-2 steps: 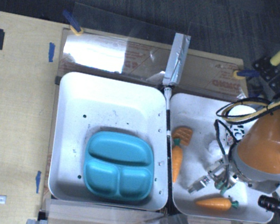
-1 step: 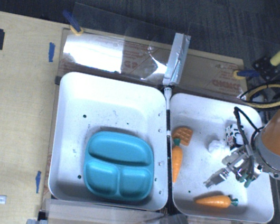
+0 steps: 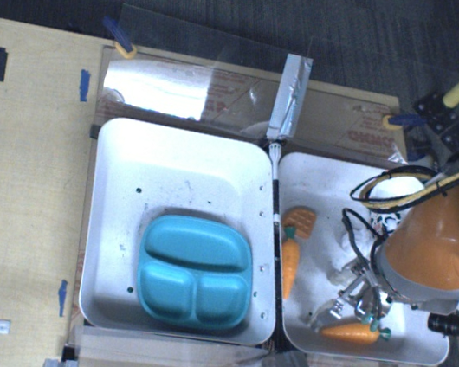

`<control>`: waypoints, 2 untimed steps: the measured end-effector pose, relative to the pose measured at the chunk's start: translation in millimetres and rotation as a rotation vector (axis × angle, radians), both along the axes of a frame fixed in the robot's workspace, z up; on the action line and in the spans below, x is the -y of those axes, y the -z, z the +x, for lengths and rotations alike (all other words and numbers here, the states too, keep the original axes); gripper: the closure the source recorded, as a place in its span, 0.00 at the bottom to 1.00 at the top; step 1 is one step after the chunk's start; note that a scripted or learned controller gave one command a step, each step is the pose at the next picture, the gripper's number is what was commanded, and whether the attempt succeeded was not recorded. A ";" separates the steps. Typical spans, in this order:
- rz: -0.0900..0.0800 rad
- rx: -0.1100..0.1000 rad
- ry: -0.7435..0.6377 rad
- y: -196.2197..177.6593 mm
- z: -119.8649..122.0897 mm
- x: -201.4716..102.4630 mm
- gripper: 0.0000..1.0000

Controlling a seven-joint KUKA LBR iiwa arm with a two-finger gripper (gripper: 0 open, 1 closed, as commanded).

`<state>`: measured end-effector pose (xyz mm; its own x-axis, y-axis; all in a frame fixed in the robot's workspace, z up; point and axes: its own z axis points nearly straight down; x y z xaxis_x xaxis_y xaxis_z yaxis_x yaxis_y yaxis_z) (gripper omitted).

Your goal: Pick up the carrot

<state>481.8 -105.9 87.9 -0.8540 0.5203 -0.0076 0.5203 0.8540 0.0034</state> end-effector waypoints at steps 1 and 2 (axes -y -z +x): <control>0.004 -0.002 0.430 -97.7 -0.8 -41.9 0.00; 0.002 -0.012 0.533 -23.2 -4.0 17.6 0.00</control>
